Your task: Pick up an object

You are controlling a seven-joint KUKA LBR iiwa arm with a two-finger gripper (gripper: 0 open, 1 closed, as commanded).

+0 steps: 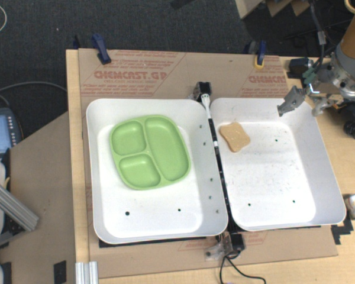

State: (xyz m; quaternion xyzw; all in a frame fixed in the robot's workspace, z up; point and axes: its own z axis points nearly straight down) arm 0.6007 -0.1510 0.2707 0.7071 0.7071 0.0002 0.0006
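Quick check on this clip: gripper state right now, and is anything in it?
Gripper: over the right bin's far right corner; open or closed cannot be told. Nothing seen in it; the tan object lies apart in that bin.

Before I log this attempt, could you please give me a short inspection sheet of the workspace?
Surface: cardboard-covered bench bearing two white bins.
Job's things: tan bread-like piece in the right bin, near its upper left.
Clutter: green divided plate in the left bin.
Grippers: gripper over the right bin's upper right rim, holding nothing.
Cables: black cable below the bins.
Surroundings: dark carpet; blue clamp.
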